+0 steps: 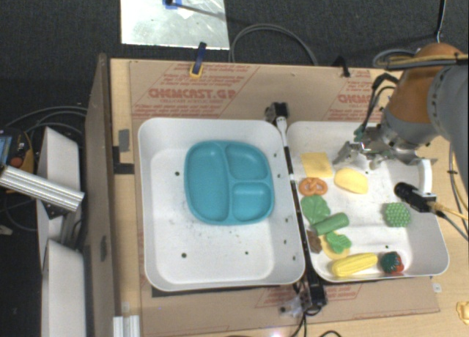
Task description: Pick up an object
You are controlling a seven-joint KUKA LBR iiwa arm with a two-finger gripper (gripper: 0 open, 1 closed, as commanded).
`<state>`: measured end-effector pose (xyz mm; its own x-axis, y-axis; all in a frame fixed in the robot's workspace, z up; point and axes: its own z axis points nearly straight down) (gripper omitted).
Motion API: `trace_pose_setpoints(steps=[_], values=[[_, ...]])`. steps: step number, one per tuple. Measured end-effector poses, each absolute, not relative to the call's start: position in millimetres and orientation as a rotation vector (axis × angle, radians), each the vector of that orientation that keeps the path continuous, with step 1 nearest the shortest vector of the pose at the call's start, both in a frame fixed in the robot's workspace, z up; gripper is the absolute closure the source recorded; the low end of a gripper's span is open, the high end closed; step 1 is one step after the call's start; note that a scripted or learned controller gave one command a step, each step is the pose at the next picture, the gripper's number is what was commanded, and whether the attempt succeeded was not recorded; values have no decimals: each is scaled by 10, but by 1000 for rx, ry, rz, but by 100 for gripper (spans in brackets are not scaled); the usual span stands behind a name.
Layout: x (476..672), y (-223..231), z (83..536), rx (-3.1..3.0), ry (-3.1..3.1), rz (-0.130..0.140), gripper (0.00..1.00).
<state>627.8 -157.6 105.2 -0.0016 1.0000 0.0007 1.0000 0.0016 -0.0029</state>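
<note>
Grey arm's two-finger pincer [360, 154] hovers low in the right white bin [425, 251], spread wide and gripping nothing, at 12 o'clock of the rounded yellow plastic lemon-like piece [351, 180], probably lined up to drop on it. Other toy foods cluster at 6–7 o'clock of it: flat yellow square [316, 163], green knobbly ball [396, 214], yellow corn cob [354, 264]. Left white bin [165, 255] carries a teal divided plastic plate [227, 182], out of the way.

Bright, even light from above, so the two white bins [220, 273] nearly glow. Shiny foil sheet [174, 6] up top has glare on it. Shadows are soft & small; pic's a bit grainy, dark floor shows little.
</note>
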Motion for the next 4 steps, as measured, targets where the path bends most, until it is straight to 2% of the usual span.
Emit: trace_pose_setpoints(steps=[1,2,3,4], values=[[6716,-1919,1777,-2223,-2235,-7,0],[6333,-1800,1304,-2219,-2220,2,0],[6702,-1306,824,-2211,-2233,-4,0],[6690,-1798,985,-2225,-2224,-2,0]])
